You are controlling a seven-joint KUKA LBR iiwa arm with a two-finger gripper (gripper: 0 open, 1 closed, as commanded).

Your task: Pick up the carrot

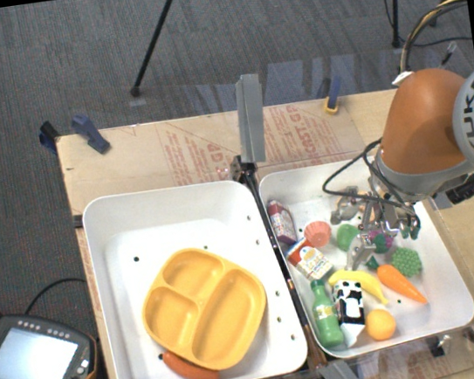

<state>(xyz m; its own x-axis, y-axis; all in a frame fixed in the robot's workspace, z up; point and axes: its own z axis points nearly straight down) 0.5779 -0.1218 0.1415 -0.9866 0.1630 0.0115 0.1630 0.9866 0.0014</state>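
Nearest the camera, at the front of the right bin [442, 233], an orange ball [380, 324] lies against a black-and-white toy [350, 301], with a green bottle [325, 313] just to their left and a banana [357, 281] behind. The carrot [401, 283] I am after lies just beside these, slanted toward the bin's front right corner, its blunt end near a green spiky ball [407, 261]. It rests on the bin floor, not lifted and, as far as I can see, not touched. My gripper [376, 232] hangs over the middle of the same bin, a little behind and to the left of the carrot, close to a green lump [347, 236] and a pink ball [318, 234]. Whether its fingers are spread or closed I cannot tell; the metalwork there is too tangled to read, and I see nothing between them. So I judge the task barely begun: I am over the correct bin and near the target, but the approach, the closing and the lift are all left. I would need to shift toward the front right and line up across the carrot's narrow body without catching the spiky ball. In the left bin [109, 247] sits a yellow divided plate [204, 308], with a reddish sausage-shaped toy [189, 367] poking out under its front edge.
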